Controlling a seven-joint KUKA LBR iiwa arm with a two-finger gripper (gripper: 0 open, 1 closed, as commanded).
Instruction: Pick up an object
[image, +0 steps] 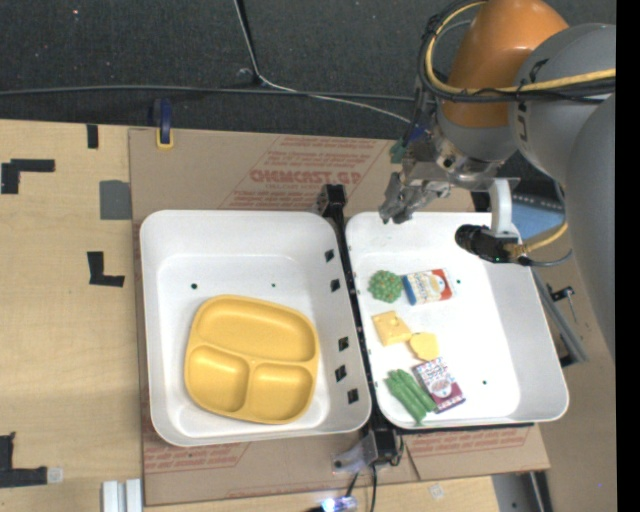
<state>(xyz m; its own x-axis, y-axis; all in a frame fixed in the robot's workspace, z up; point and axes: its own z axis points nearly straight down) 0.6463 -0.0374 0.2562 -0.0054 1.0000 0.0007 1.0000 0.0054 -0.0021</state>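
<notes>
Broccoli (385, 286) is sitting in the right bin (520, 330), near its far left corner, beside a small red-and-white packet (427, 286). I am hovering the hand (397, 208) above that bin's far rim, empty; I cannot tell its opening. I judge this the approach: next I need to descend over one piece.

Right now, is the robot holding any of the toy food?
No. The tool hangs above the right bin's far edge with nothing between its fingers.
</notes>
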